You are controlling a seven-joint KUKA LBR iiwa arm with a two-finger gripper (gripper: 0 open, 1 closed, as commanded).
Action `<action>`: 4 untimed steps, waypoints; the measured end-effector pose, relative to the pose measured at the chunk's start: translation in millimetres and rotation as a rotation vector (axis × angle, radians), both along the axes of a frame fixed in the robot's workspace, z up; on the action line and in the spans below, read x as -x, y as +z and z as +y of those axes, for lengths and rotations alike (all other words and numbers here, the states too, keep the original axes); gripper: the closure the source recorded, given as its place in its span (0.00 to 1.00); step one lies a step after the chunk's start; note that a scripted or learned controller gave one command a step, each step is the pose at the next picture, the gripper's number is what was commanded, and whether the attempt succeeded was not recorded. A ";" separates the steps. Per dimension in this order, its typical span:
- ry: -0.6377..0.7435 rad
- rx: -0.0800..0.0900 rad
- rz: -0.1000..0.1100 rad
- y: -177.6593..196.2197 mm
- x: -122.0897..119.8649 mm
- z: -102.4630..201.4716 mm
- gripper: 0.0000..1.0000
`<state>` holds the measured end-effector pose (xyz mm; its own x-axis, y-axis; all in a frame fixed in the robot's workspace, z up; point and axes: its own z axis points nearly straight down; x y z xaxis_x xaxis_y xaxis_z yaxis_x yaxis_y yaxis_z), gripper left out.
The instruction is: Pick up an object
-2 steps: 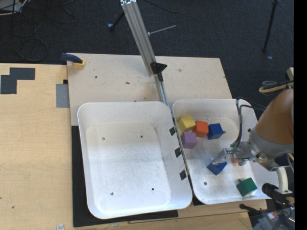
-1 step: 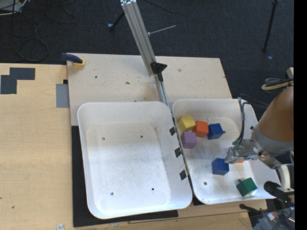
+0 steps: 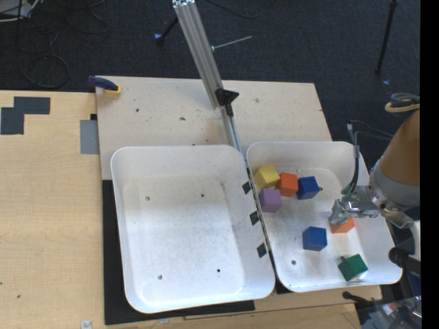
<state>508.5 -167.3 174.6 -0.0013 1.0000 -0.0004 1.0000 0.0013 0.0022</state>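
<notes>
Pale wood counter (image 3: 48, 204) is sitting on dark carpet (image 3: 309, 40), bearing two white bins. In the right bin (image 3: 302, 279), the end effector (image 3: 341, 214) is hovering over a small orange block (image 3: 343, 225) directly beneath it; its opening I cannot tell.

A single fixed camera looks down at a slant on the bench (image 3: 206, 108) from above and well back. Both white bins fit whole in frame: the left bin (image 3: 137, 177) lies center, the right bin (image 3: 329, 153) just beside it, with dark floor (image 3: 309, 33) beyond the bench's far edge.
</notes>
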 end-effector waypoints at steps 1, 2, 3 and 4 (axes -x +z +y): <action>0.000 0.000 -0.002 58.6 7.1 1.0 1.00; 0.000 0.001 -0.003 119.5 11.5 -4.5 1.00; 0.002 -0.003 0.007 97.6 -4.4 43.2 1.00; 0.003 -0.002 0.004 98.1 -25.3 88.8 1.00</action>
